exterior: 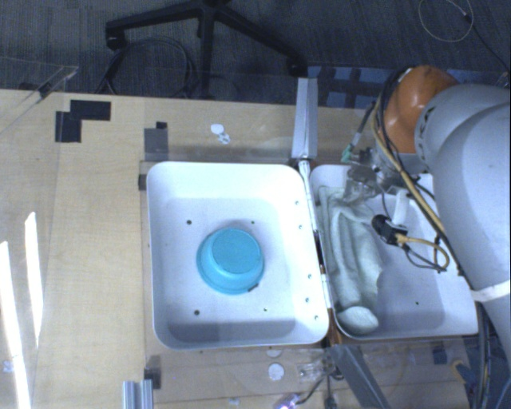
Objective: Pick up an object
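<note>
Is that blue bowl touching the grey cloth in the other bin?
Apart. The camera view shows the blue bowl mid left bin, the grey cloth beyond the bins' walls.

The arm [471, 184] runs off the picture at 3 o'clock and covers much of the right bin [415, 315]. The gripper [357, 182] is too tangled among cables [411, 216] to read. The grey cloth [351, 256] hides that bin's left wall.

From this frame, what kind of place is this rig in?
Likely a robotics lab bench: two shallow white plastic bins side by side on a wooden bench, a grey arm reaching in, and tripod legs on dark carpet.
</note>
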Tool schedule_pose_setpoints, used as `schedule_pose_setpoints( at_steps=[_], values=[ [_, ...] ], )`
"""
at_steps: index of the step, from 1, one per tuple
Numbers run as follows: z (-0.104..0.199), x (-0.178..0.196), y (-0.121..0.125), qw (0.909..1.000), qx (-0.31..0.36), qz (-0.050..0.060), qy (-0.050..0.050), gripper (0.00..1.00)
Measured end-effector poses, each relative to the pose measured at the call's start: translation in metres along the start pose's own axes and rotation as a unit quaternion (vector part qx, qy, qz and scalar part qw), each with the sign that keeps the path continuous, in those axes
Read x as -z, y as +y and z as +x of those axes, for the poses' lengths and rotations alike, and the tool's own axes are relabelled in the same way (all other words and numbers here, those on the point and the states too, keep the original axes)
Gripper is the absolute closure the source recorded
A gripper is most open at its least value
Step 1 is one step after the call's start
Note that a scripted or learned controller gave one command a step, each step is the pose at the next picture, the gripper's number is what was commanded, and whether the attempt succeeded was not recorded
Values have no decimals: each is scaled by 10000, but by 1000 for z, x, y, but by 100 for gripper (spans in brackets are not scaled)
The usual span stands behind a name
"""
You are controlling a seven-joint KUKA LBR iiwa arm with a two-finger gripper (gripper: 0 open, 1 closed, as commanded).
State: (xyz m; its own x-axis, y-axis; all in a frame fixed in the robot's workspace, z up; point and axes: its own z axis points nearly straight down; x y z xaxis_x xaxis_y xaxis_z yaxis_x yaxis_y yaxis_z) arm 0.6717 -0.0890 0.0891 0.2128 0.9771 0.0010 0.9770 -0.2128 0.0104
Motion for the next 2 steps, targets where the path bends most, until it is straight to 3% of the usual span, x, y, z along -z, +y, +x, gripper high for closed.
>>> schedule_pose_setpoints(
  at_steps=[1,2],
  values=[
    [51,97,-12,9997,261,24,0,100],
    [100,96,-23,9992,394,36,2,100]
  ],
)
